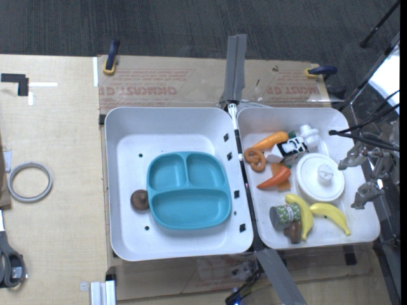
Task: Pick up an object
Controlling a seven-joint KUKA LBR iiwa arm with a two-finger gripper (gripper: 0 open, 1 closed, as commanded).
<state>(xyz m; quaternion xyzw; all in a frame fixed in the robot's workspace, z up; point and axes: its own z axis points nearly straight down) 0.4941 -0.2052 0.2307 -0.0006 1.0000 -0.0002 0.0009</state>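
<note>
Two bananas (332,216) and a small can (285,215) crowd the right bin (305,112) near wall; we see the gripper (356,182) spread and empty at that bin's right rim, probably poised clear before choosing one

Both white bins (121,170) look like smooth, slightly glossy plastic. The teal divided plate (189,190) has the same moulded plastic sheen. The bananas (331,215) and carrots (275,180) appear as shiny toy plastic. The worktop (51,126) is pale matt wood, with brown printed cardboard (165,84) lying flat behind the bins.
</note>
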